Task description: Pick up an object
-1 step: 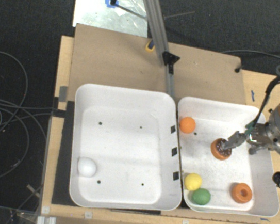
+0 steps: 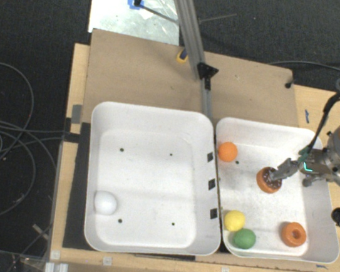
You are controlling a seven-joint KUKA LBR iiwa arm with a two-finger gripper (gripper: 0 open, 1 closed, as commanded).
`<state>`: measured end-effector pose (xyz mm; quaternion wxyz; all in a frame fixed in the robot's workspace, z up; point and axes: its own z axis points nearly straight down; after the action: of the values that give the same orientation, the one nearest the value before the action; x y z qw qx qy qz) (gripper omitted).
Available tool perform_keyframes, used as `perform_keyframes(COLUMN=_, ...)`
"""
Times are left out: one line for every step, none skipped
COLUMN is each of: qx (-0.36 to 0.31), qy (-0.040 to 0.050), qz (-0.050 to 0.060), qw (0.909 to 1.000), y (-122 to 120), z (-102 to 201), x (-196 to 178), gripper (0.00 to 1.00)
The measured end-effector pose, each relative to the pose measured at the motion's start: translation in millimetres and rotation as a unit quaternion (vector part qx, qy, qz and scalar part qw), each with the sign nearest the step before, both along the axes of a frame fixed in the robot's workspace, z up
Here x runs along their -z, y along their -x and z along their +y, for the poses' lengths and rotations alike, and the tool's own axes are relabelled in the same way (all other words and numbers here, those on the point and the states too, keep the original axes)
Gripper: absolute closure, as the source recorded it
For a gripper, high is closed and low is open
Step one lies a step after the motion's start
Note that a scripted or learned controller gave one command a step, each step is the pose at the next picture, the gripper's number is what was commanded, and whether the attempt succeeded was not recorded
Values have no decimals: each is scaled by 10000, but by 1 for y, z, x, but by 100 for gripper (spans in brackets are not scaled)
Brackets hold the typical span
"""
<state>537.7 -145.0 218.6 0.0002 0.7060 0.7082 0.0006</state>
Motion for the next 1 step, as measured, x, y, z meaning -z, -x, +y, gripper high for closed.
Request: perform_keyframes(qx=10, qy=-3, qz=20, qw=10000, y=2, z=5, x=43, gripper=0)
